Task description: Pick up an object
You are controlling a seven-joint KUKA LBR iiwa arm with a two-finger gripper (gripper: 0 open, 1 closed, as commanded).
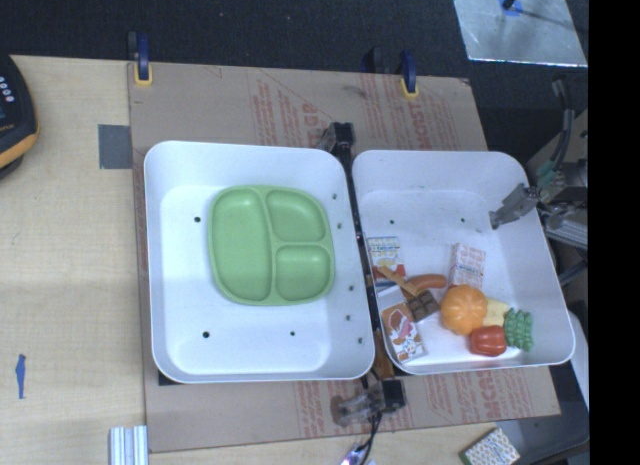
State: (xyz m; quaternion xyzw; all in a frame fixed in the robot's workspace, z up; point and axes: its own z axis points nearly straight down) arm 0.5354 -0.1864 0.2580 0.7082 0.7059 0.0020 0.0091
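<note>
The right bin (pixel 440 178) holds several small items along its near side. An orange fruit (pixel 464 309) lies beside a red tomato-like piece (pixel 487 341) and a green leafy piece (pixel 519 328). A small white packet (pixel 467 264) sits just behind the fruit. An orange sausage (pixel 420 282), a brown chocolate block (pixel 422 305), a printed card (pixel 384 251) and a picture box (pixel 402 334) lie near the bin's left wall. My gripper (pixel 512 206) hangs over the bin's right rim, above and to the right of the items, with nothing seen in it.
The left bin (pixel 175 253) holds a green divided plate (pixel 271 244). Both bins rest on a clamped cardboard sheet (pixel 260 103). A black and yellow device (pixel 12 113) lies at the far left of the bench. Grey robot parts (pixel 565 208) crowd the right edge.
</note>
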